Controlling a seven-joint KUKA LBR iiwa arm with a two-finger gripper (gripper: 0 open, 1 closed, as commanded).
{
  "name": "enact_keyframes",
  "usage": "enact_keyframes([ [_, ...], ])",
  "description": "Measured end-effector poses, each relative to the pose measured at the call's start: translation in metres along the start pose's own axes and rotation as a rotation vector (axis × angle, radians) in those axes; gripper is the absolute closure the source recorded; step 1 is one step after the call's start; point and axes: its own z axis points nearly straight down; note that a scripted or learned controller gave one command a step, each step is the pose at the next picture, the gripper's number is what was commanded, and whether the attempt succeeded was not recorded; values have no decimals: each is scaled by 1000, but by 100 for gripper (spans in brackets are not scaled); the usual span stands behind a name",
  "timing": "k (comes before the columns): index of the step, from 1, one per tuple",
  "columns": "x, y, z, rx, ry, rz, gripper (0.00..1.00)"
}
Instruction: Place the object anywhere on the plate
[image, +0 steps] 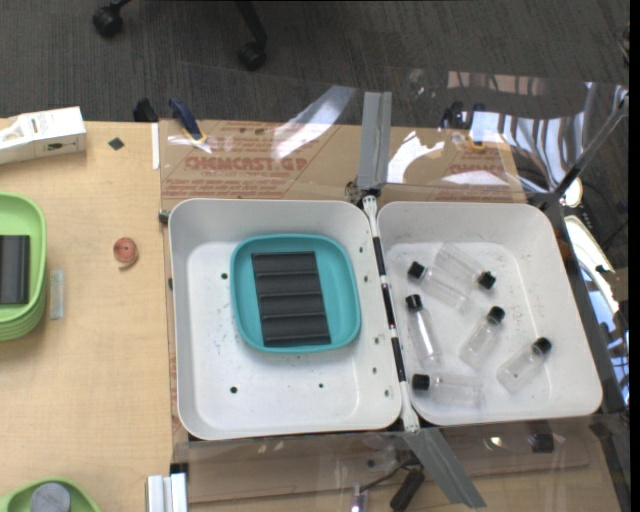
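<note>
A teal plate (247, 280) lies in the left white bin (200, 390), with a black ribbed block (290, 297) on its middle. The right white bin (565, 390) holds several clear plastic vials with black caps, lying scattered: one at the upper left (436, 283), one near the top (466, 268), one along the left side (420, 325), one in the middle (482, 336), one at the right (525, 363) and one at the bottom (446, 386).
A green stack of trays (22, 265) stands at the bench's left edge, with a small reddish disc (124, 250) near it. A white box (42, 132) lies at the upper left. Cardboard and clear sheeting (300, 150) lie behind the bins.
</note>
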Motion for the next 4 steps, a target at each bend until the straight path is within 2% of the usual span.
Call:
enact_keyframes([
  [4,1,0,0,0,0,1,0],
])
